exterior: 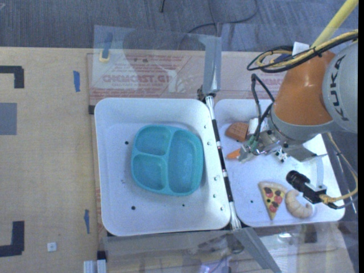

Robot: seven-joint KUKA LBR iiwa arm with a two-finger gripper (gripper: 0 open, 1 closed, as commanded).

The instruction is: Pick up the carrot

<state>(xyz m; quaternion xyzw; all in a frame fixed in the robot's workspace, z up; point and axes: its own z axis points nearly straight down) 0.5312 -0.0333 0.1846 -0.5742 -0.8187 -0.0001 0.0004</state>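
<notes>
- The carrot (234,153) lies in the right bin (250,203), long axis roughly left-right, its right end meeting the gripper (248,151).
- Whether the gripper grasps it: cannot tell.

In the right bin (239,201), your arm (301,95) covers the upper right. A brown food piece (236,131) crowds the carrot (234,153) from above. The pizza slice (272,198) and croissant (299,205) fill the lower right. Open floor lies at lower left, beside the centre divider (219,152).
</notes>
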